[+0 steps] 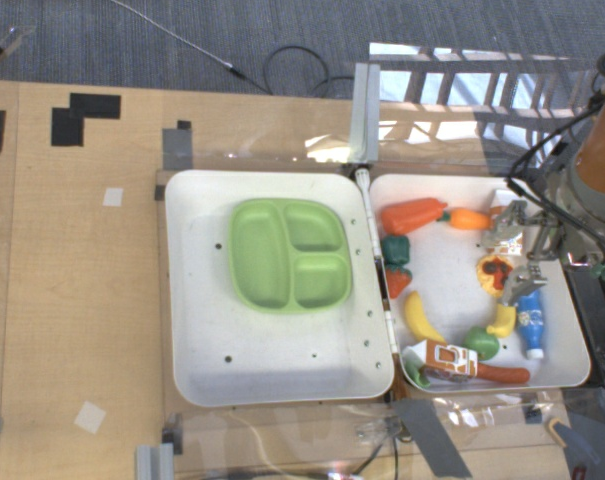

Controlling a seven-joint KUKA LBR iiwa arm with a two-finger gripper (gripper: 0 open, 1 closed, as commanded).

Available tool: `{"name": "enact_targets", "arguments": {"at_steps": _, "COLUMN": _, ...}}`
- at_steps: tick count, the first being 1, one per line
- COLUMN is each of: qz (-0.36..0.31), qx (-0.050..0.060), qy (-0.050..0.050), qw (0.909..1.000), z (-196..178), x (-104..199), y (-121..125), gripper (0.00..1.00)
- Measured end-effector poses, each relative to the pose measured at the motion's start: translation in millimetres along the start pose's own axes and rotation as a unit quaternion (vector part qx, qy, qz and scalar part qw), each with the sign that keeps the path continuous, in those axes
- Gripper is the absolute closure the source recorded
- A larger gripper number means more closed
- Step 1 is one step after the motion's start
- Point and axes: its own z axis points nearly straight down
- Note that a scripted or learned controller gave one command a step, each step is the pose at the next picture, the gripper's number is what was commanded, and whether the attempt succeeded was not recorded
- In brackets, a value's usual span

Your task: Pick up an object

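My gripper (518, 252) hangs over the right part of the right bin (452, 268), reaching in from the right. Its fingers stand apart and open, with nothing between them. A small red and yellow toy (492, 271) lies just left of it, partly under the fingers. A blue bottle (531, 332) and a yellow piece (502, 321) lie just below the gripper. Along the bin's top edge are a red-orange carrot (413, 215) and a small orange piece (469, 219). A banana (420, 318), a lime (482, 344), a small box (452, 360) and a red chili (504, 374) fill the bin's lower part.
The left bin (202, 348) holds a green divided plate (289, 254). A green piece (395, 251) and a red piece (397, 282) lie against the wall between the bins. Black cables (542, 158) run beside the arm at the right.
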Motion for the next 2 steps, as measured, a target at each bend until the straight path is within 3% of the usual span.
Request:
{"name": "enact_targets", "arguments": {"at_steps": 1, "qz": -0.061, "qx": -0.001, "qy": 0.004, "qw": 0.9981, "z": 104, "x": 32, "y": -69, "gripper": 0.00}}
{"name": "enact_targets", "arguments": {"at_steps": 2, "qz": -0.178, "qx": 0.000, "qy": -0.001, "qw": 0.9840, "z": 149, "x": 34, "y": -58, "gripper": 0.00}}
